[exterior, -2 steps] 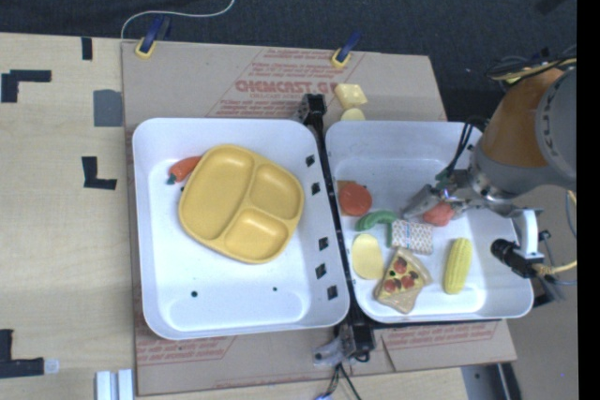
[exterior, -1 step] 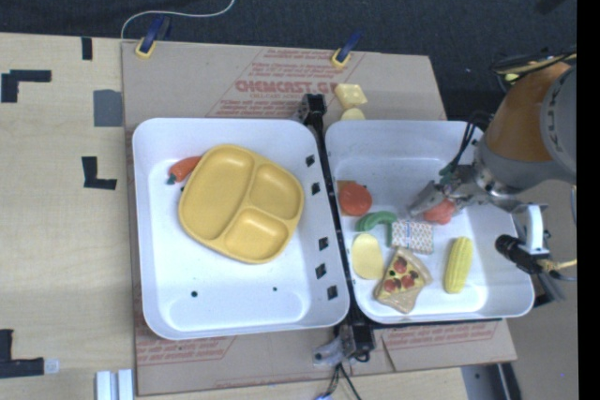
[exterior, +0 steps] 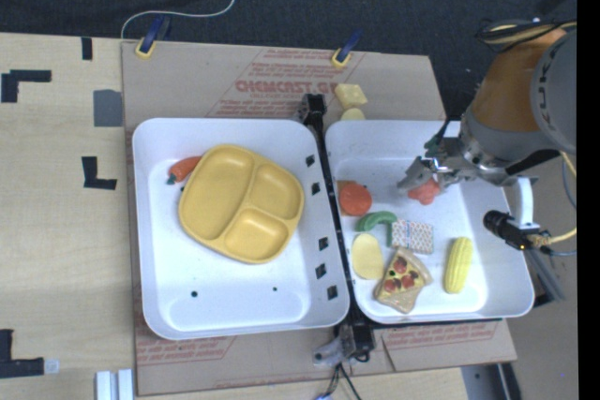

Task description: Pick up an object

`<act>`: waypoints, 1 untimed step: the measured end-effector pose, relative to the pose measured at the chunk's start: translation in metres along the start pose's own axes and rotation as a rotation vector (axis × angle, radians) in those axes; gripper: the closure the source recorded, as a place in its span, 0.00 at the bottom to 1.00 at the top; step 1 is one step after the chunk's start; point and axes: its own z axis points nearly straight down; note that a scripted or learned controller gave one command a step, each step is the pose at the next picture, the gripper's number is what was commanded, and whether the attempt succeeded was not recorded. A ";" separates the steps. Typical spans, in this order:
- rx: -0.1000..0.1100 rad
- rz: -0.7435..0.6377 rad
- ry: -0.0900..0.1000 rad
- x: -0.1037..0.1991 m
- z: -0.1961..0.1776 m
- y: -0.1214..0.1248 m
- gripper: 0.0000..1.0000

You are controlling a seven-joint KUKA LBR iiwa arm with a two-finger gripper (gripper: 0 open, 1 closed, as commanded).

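Red toy [exterior: 427, 192] in right bin [exterior: 487, 300] under gripper [exterior: 419, 175]; finger spacing unclear. Centre over toy, close squarely, lift straight, avoid bin wall.

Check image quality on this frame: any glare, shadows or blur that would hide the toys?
Camera view: lighting is even, with no blown-out glare on the white bins; the yellow tray casts only a soft shadow. The image is coarse overall: the gripper and the small red piece under it blur together. The pizza slice and corn cob read clearly.
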 end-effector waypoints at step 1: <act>-0.003 -0.006 0.001 0.090 -0.032 0.075 1.00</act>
